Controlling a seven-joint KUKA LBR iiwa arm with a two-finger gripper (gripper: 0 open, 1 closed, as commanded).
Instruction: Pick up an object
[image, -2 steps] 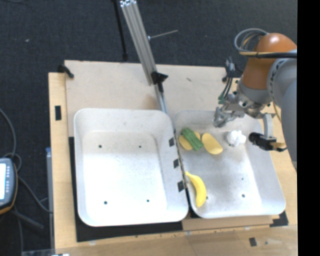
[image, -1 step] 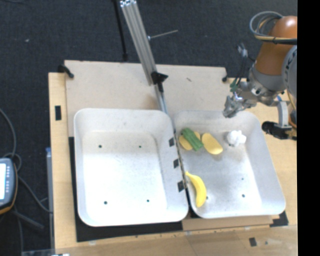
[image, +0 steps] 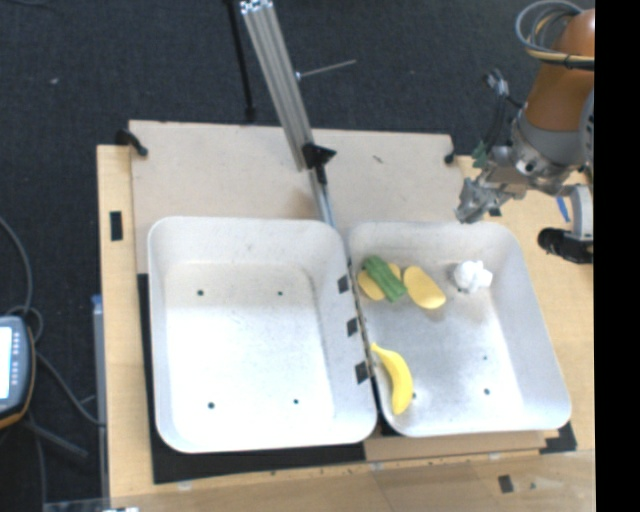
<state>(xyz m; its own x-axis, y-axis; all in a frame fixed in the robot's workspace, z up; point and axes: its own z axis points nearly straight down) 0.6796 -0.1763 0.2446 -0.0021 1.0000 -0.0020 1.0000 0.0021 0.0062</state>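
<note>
Gripper: above the right bin's far rim, jaw state unclear.
Right bin: green object, yellow pieces, white lump, banana.

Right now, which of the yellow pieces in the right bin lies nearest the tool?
The yellow oval piece beside the white lump, toward the bin's back. The banana lies by the front divider wall, and the other yellow piece sits under the green one, farther from the tool.

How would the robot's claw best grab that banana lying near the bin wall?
Probably across the middle of the banana, coming straight down. It lies flat and curved along the right bin's left wall, so its narrow width suits the gripper; the wall side leaves one finger little room.
</note>
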